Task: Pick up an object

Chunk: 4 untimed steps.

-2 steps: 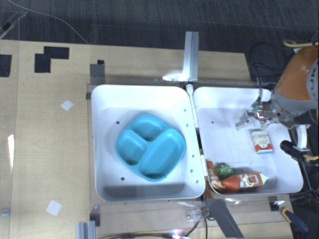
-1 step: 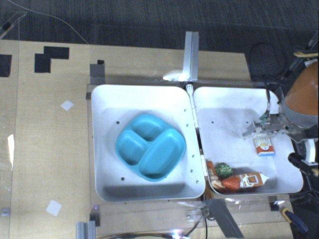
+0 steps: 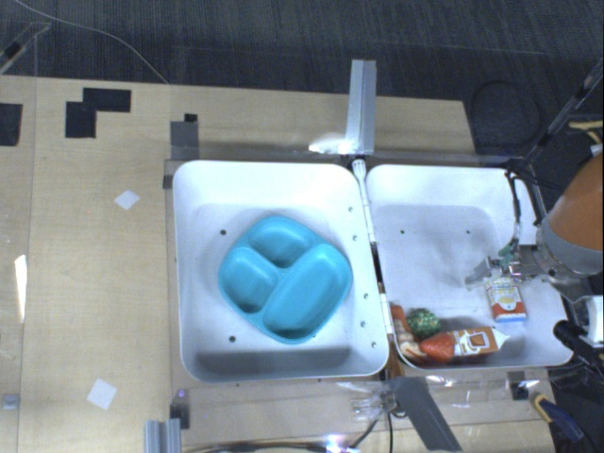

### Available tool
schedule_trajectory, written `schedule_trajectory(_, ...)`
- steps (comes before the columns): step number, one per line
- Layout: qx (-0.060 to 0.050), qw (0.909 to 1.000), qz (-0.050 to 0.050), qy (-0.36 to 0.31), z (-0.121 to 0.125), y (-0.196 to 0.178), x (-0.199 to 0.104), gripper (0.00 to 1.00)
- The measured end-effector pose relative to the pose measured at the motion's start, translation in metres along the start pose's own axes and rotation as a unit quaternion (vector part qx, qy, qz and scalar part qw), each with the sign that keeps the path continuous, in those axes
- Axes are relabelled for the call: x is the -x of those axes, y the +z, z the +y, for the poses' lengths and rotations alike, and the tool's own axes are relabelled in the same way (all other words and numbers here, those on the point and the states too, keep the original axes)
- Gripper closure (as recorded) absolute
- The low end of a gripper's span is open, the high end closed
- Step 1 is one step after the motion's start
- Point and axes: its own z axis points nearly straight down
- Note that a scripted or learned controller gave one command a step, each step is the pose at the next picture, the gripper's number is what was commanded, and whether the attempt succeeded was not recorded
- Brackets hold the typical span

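Over the right bin (image 3: 444, 192) I see the gripper (image 3: 497, 270) near the far-right wall, just above a small carton (image 3: 507, 301); finger state I cannot tell. A food packet (image 3: 451, 342) hugs the front edge; the middle floor lies open.

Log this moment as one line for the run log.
gripper: over right bin, at small carton | grasp: unclear | left bin: blue plate

blue divided plate (image 3: 285, 277), left bin (image 3: 203, 206)
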Motion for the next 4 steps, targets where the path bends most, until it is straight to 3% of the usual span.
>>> schedule_trajectory(1, 0.003, 0.9968, 0.001, 0.08, -0.009, -0.001, -0.004, 0.0)
schedule_trajectory(2, 0.002, 0.9987, -0.002, 0.051, -0.019, 0.0, -0.006, 0.0)
schedule_trajectory(3, -0.004, 0.989, -0.003, -0.148, -0.025, 0.001, 0.0, 0.0)
schedule_trajectory(4, 0.0, 0.9542, -0.001, -0.299, -0.019, -0.003, -0.081, 0.0)
